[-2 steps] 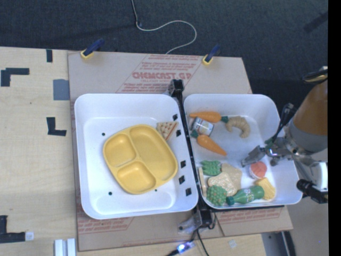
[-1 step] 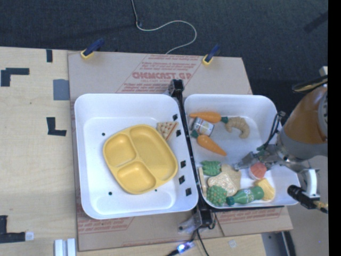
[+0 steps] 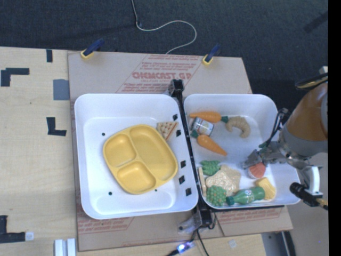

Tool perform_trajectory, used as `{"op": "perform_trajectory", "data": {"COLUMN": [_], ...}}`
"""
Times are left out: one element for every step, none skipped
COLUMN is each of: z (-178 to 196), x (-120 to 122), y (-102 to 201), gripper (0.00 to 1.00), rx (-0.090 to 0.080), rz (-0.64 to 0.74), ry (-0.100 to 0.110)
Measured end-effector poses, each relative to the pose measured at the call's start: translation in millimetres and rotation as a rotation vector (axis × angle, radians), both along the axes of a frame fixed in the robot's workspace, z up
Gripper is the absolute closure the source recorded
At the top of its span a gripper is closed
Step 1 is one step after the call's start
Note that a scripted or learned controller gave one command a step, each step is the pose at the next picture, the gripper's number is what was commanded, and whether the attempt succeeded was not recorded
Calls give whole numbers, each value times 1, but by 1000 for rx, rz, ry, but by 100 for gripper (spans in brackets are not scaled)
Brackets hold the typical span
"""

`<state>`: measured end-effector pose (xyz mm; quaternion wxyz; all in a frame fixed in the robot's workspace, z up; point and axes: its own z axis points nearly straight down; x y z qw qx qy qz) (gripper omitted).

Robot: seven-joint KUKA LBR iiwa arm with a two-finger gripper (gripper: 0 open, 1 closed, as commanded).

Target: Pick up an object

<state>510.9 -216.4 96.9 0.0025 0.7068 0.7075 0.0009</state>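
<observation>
dark carpet runs along the far side of the room, and a wooden bench [image 3: 32, 159] sits under a sheet of cardboard [image 3: 160, 73] held by two blue and yellow clamps [image 3: 91, 48]. on the cardboard stand two white bins side by side. left bin [image 3: 85, 143] holds a yellow divided plate [image 3: 139, 158], with a waffle-patterned cracker [image 3: 167, 128] touching its far right edge.

right bin [image 3: 234, 101] is crowded: two toy carrots [image 3: 206, 116], a small tin can [image 3: 202, 126] between them, a tan croissant [image 3: 238, 124] further right, then nearer the front a green leafy piece [image 3: 210, 168], a pale slice of bread [image 3: 224, 180], a green bottle [image 3: 246, 197] and a yellow wedge [image 3: 267, 188].

grey arm [image 3: 306, 121] comes in from the right, and its gripper [image 3: 256, 160] sits low at the bin's right side, just above a small red object [image 3: 258, 170]. i cannot tell how it is set from here.
</observation>
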Motion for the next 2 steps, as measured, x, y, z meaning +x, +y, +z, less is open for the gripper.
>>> {"op": "perform_trajectory", "data": {"z": [43,92], "x": [2,-1], "y": [-5,4], "gripper": [100,100], "rx": [1,1], "rz": [0,1], "ry": [3,2]}}
